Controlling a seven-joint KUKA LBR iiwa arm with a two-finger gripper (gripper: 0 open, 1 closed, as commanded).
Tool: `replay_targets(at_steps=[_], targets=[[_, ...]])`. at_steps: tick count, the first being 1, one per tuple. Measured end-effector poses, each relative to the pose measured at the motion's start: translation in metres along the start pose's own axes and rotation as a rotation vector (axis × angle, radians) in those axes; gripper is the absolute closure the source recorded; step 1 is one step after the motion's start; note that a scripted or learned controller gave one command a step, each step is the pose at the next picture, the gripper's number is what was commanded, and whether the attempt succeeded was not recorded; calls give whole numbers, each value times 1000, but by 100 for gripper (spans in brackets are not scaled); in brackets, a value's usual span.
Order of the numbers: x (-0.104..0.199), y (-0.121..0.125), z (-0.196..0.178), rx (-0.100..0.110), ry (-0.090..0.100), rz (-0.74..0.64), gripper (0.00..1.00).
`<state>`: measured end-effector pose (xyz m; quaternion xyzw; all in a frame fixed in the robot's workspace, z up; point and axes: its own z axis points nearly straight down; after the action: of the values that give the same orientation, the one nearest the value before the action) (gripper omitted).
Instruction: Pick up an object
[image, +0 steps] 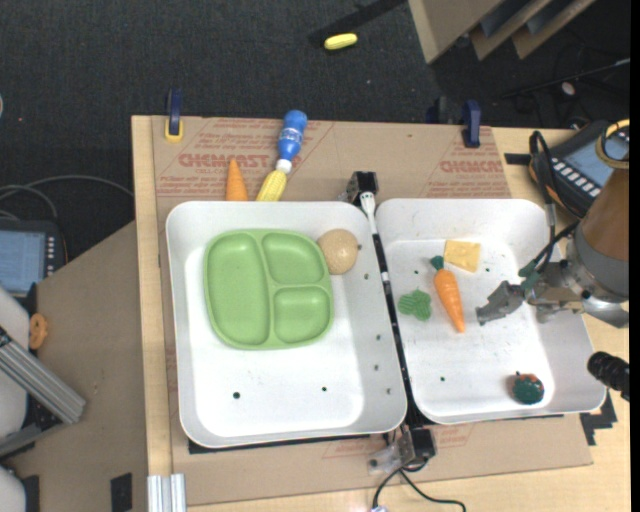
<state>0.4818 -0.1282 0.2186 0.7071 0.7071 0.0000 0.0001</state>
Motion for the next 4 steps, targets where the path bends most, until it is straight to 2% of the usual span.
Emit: replay_targets(at_steps=[1,2,3,4], targets=[[15,48,139,-2,0,-2,0],[13,47,134,-1,0,1,0],[12,96,134,-5,-2,-2,0],[12,94,123,-5,-2,1,100]])
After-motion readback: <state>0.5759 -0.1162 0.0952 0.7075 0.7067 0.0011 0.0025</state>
